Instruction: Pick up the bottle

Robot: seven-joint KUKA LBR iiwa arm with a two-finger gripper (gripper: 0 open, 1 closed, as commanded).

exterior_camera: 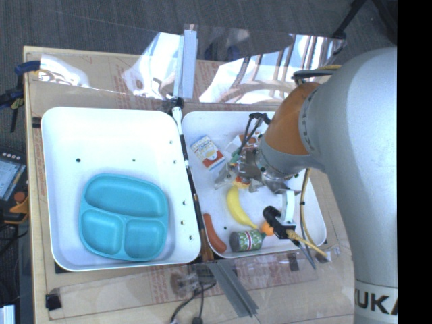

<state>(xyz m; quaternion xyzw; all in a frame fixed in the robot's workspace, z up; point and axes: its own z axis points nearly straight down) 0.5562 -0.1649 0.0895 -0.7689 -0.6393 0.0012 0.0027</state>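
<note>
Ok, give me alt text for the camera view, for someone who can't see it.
A grey robot arm reaches into the right white bin, over a banana, a hot dog, a small carton and a bottle lying on its side. The left bin holds a blue divided tray.

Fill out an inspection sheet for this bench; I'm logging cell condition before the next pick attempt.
Surface: two white bins side by side; left bin, right bin.
Job's things: bottle, green label, lying on its side near the right bin's front edge.
Clutter: banana, red sausage, small carton in the right bin; blue divided tray in the left bin.
Grippers: hand low over the right bin's middle, apart from the bottle.
Cables: yellow cable along the arm.
Surroundings: grey carpet.
</note>
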